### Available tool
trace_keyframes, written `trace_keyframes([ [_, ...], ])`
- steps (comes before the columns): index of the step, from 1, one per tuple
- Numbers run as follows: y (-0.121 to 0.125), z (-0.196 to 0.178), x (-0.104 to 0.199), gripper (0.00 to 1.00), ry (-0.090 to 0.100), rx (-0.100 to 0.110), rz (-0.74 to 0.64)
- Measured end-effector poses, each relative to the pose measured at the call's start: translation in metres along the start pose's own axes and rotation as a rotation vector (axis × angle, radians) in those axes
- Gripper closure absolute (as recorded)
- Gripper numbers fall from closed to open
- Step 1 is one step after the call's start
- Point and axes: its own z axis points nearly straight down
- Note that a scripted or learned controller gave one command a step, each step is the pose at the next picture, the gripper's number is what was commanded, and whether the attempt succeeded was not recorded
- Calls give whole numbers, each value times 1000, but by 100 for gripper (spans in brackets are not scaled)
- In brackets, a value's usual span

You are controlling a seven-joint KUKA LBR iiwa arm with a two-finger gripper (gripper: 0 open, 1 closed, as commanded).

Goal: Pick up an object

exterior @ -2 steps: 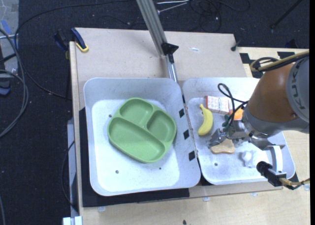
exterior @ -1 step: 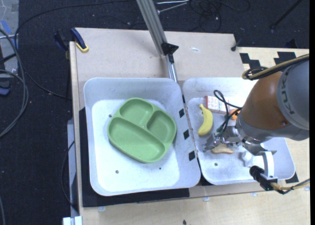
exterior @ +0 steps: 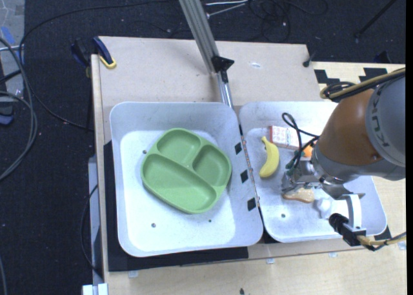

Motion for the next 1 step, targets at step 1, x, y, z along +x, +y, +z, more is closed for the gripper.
trace_keyframes([
  [1, 0, -53, 10, 100, 4, 15, -6],
])
